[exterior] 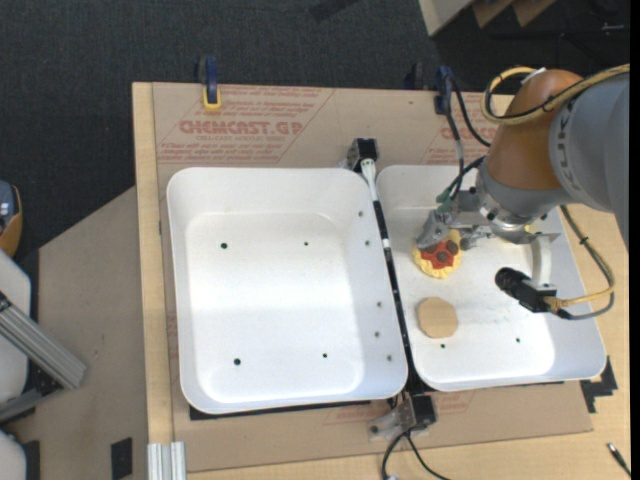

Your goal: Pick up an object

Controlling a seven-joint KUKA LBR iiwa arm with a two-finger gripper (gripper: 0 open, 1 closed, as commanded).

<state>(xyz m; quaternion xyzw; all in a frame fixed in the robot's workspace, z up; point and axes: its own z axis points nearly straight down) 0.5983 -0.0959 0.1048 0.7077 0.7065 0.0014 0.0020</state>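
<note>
In the right bin (560, 353), my gripper (443, 236) is down over a small yellow and red toy (438, 259) near the bin's left wall. The toy lies just under and slightly in front of the fingertips, partly covered by them. A round tan disc (437, 319), like a cookie, lies flat on the bin floor a little nearer the front, apart from the gripper. The grey arm with its orange band (528, 133) reaches in from the right.
The left bin (200, 193) sits beside the right one, with a black divider strip (383, 258) between them. A black cable end (520, 286) hangs off the wrist over the right bin. Clamps hold the board's far edge.
</note>
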